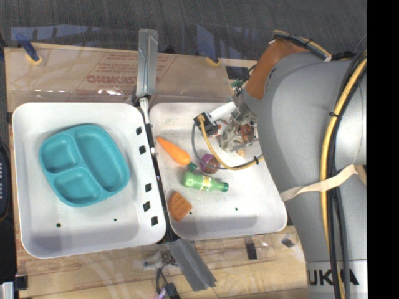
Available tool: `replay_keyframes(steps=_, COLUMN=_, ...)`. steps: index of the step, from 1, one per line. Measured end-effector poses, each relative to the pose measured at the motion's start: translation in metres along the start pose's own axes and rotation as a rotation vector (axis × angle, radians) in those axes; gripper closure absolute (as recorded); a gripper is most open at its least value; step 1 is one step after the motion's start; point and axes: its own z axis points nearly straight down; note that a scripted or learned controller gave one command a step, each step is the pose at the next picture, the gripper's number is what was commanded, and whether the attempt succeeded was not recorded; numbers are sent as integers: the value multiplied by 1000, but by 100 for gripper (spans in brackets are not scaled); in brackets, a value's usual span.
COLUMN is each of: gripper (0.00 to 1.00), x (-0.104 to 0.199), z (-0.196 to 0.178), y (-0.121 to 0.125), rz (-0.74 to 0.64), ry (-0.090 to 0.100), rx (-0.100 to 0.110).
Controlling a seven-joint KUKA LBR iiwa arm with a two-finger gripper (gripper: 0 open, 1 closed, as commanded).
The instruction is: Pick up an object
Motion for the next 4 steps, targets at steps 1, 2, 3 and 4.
replay_keyframes(steps=1, gripper=100, x=0, z=-9, y=-1, rz=-6, ry=-3, rx=3)
replay_keyframes(steps=2, gripper=100, x=-4, z=-1, y=14, rz=-2, ry=2, rx=0)
replay_keyframes(steps=3, gripper=100, x=-3, z=-10, y=12, rz=-8, ry=0, rx=3)
replay_keyframes(steps=4, gripper=100, x=-2, z=-1, y=14, rz=-6, ry=1, rx=0)
